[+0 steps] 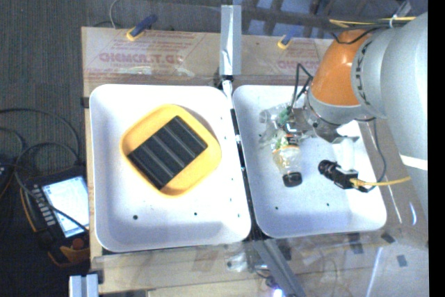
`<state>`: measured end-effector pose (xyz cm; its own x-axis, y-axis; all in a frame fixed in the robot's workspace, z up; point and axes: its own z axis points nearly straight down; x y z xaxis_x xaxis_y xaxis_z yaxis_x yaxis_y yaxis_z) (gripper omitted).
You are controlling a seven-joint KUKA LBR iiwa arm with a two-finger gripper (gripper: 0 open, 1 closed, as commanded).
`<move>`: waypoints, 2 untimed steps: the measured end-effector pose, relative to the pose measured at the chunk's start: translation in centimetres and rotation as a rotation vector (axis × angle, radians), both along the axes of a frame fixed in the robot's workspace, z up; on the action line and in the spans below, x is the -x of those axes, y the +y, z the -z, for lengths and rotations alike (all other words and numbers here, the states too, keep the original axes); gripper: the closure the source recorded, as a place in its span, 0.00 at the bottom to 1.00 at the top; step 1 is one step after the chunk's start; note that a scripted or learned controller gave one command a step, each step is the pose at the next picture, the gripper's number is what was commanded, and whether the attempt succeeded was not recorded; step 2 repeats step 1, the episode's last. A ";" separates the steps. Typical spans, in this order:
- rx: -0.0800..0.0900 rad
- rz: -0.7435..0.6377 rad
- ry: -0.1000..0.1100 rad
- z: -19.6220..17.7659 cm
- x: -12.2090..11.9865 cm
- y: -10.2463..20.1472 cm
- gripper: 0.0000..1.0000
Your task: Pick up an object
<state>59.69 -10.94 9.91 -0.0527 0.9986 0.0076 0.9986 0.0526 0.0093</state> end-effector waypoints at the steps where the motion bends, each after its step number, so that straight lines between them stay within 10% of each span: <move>1: 0.009 0.012 0.011 -8.4 -1.2 4.4 1.00; 2: 0.009 0.012 0.011 -8.4 -1.2 4.4 1.00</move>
